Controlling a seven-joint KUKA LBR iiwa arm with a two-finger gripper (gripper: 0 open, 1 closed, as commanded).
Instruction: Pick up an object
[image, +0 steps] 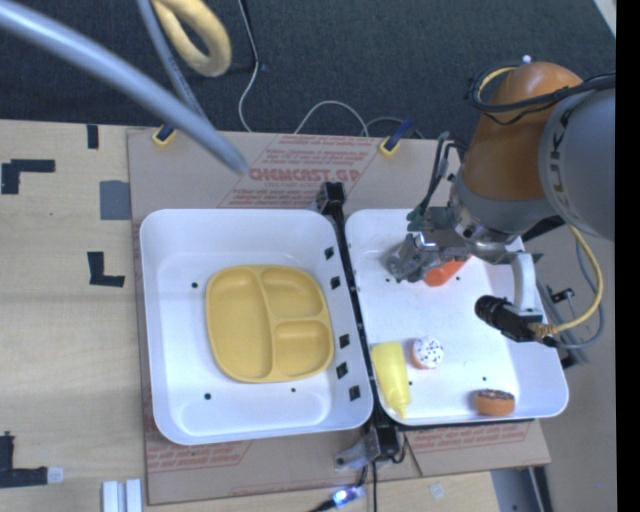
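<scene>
The smooth yellow sectioned plastic plate (270, 322) is lying in the left white bin (160, 300). Right of the plate, a glossy yellow bottle-like piece (392, 376), a dotted white ball (428, 353) and a brown ring-shaped toy (494, 402) are resting. The grey metal gripper (412, 258) is partly covering an orange carrot-shaped object (446, 270); whether it is gripping, I cannot tell.

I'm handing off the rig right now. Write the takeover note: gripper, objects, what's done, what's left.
Gripper: low in the right bin, far side, at the orange-red object; a hold can't be confirmed.
Also in the right bin: yellow bottle, spotted white ball, brown ring-shaped piece.
Left bin: yellow divided plate.
Done: reached an object.
Left: confirm the grasp, then lift.
</scene>
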